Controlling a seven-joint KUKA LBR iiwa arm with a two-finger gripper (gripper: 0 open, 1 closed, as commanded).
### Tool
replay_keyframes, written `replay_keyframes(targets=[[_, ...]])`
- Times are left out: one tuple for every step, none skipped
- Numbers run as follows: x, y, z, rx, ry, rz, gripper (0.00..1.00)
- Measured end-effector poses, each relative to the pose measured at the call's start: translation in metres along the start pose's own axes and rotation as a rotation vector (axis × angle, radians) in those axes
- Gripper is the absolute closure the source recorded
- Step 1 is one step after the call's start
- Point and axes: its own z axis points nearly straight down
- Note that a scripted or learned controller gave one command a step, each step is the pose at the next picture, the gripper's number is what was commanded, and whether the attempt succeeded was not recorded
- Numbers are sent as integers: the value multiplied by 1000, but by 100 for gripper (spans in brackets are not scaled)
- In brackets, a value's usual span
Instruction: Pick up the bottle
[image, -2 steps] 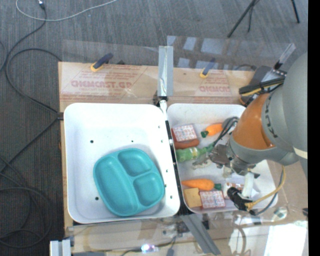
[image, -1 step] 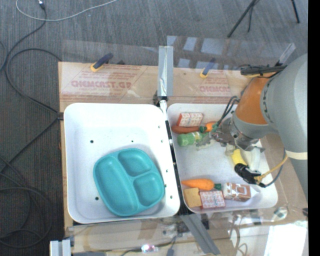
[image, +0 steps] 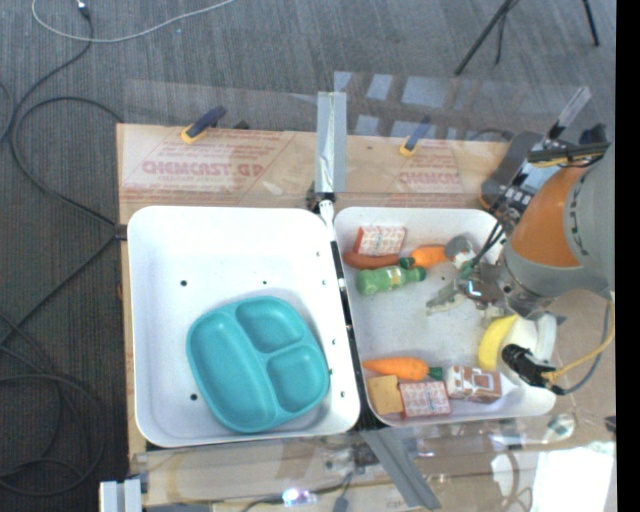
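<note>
Bottle (image: 388, 279), the green one, lies on its side around 10 o'clock in the right bin (image: 420, 330), wedged beside a carrot (image: 428, 256). Gripper (image: 462, 285) sits just at its 3 o'clock, grip state impossible to tell.

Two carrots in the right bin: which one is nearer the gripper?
The upper carrot, beside the green bottle. The gripper is just right of it; the other carrot lies by the bin's front edge.

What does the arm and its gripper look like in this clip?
The arm is a rounded grey body with a broad orange band above the wrist. The gripper is grey metal with slim fingers. A black-tipped connector with a yellow cable loops off the white wrist section.
</note>
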Motion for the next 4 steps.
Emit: replay_keyframes(targets=[[9,-35,-1,-3,-5,-39,0],[13,48,2,2,-3,-3,0],[66,-3,0,0,-4,177,0],[70,68,3,3,-5,95,0]])
